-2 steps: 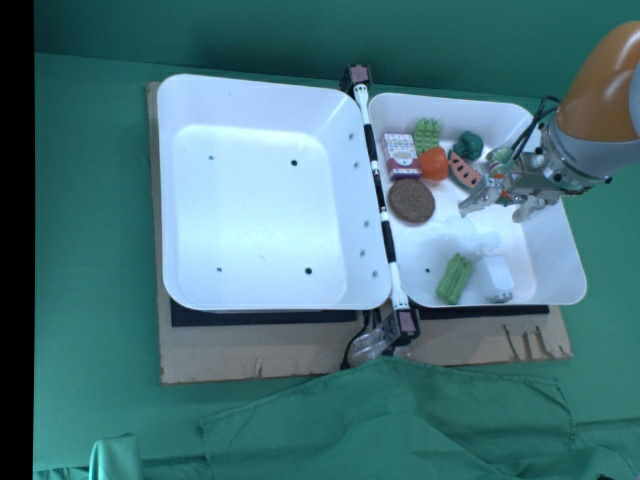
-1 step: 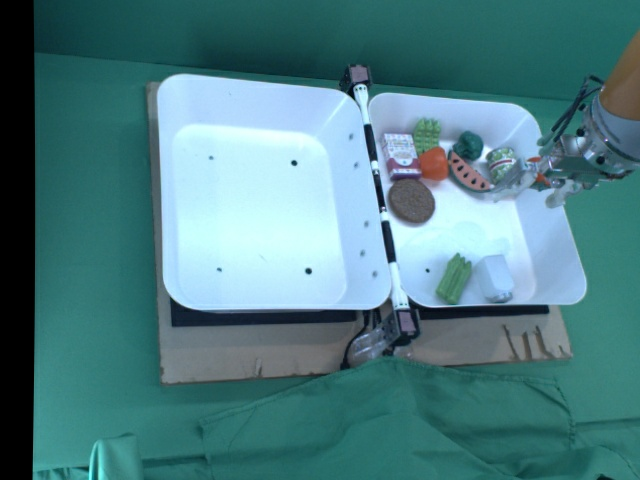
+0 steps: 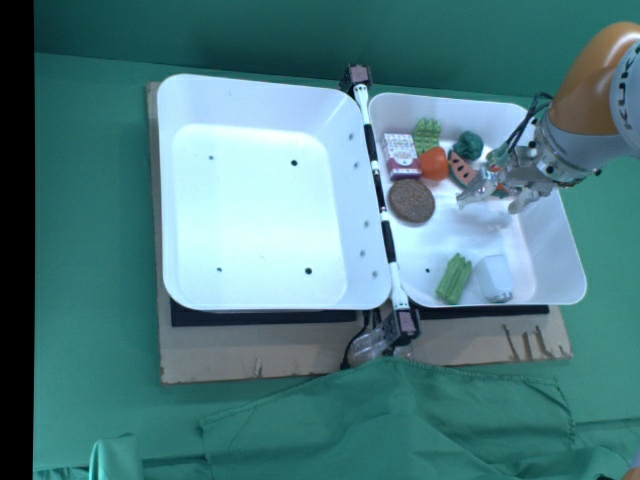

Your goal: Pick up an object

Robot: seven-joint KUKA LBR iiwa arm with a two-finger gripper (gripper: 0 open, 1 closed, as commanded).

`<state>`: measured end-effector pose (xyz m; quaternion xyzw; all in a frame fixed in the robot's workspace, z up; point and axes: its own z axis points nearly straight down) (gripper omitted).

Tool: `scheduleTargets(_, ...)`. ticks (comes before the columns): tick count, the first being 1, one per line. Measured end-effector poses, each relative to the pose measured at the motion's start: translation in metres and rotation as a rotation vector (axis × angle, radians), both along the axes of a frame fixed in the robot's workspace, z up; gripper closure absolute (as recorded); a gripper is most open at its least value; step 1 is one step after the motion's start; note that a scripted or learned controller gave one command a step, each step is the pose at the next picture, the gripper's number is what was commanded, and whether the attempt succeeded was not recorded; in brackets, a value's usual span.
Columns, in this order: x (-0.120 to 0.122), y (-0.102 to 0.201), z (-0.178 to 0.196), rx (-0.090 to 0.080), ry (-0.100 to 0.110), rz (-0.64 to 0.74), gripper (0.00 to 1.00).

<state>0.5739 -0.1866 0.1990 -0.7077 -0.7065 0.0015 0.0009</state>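
My gripper [image 3: 492,202] hangs over the right bin [image 3: 560,258], near its upper right part, with its fingers spread open and nothing between them. Just left of it lies a watermelon slice [image 3: 459,170], and a dark green broccoli piece [image 3: 467,146] sits a little further back. An orange-red tomato [image 3: 434,163], a pink box [image 3: 400,154] and a light green ridged piece [image 3: 428,131] cluster at the bin's back left. A brown round cookie [image 3: 411,201] lies in front of the box. At the front lie a green asparagus bundle [image 3: 453,278] and a white can [image 3: 494,277].
The left bin [image 3: 180,118] stands beside the right one, with a black and white divider bar [image 3: 378,193] between them. Both rest on cardboard [image 3: 260,363] over green cloth. Folded green fabric [image 3: 400,418] lies at the front.
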Motion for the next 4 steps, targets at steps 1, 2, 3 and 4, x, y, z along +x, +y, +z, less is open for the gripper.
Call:
scheduleTargets(1,0.046,0.002,-0.015,-0.004,-0.014,0.0,0.0)
scheduleTargets(2,0.047,0.0,0.0,-0.008,-0.023,-0.003,1.0)
scheduleTargets(3,0.052,0.002,0.066,-0.003,-0.015,0.005,1.0)
scheduleTargets(4,0.057,0.001,0.134,-0.004,-0.017,0.013,1.0)
